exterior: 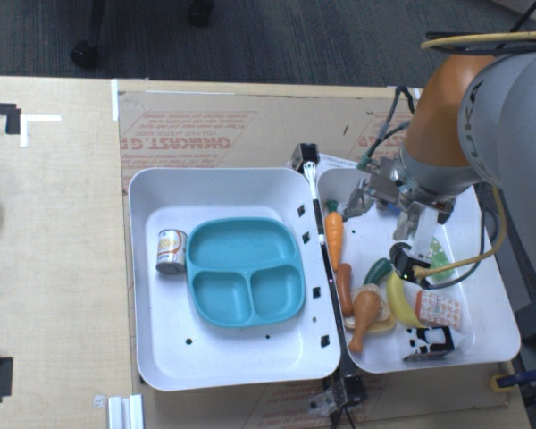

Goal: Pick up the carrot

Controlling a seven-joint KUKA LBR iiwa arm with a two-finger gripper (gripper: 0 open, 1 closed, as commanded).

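The carrot (334, 238) lies in the right bin (496, 307), tight along its left wall, long axis running up and down the view, green top farthest up. A sausage (344, 289) touches its lower end. To its right is bare floor, then the tool (381, 214), fingers spread, gripping nothing.

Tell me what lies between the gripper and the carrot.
In the camera view, bare white bin floor separates the gripper from the carrot.
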